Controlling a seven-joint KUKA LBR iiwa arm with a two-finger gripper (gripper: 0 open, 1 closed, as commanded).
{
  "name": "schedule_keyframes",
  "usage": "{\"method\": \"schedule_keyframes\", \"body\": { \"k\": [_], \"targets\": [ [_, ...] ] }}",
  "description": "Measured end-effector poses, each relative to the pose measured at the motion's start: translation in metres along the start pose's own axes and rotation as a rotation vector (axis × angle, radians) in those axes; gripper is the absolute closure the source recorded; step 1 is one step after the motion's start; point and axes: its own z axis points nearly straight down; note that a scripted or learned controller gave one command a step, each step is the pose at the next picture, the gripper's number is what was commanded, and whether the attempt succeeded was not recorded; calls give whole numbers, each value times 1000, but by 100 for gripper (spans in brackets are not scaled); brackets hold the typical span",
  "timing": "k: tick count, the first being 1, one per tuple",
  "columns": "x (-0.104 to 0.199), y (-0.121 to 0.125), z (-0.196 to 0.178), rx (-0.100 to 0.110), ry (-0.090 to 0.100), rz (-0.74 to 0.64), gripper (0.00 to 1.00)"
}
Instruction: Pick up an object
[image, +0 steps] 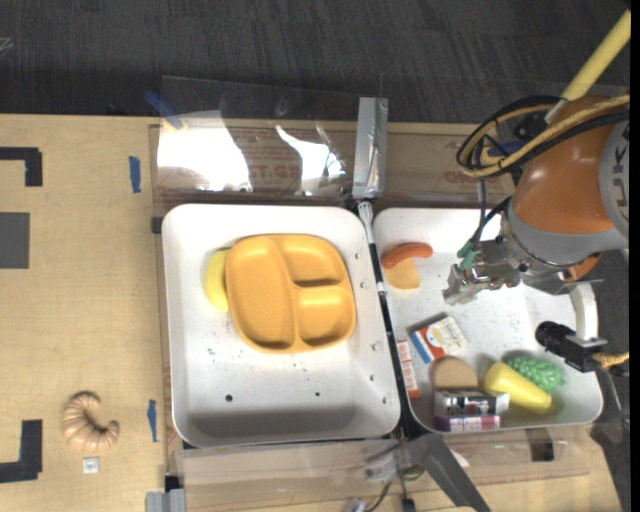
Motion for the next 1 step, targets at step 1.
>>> {"method": "schedule_keyframes", "body": {
  "k": [1],
  "targets": [
    [-2,-2,3,7,0,4,0]
  ]
}}
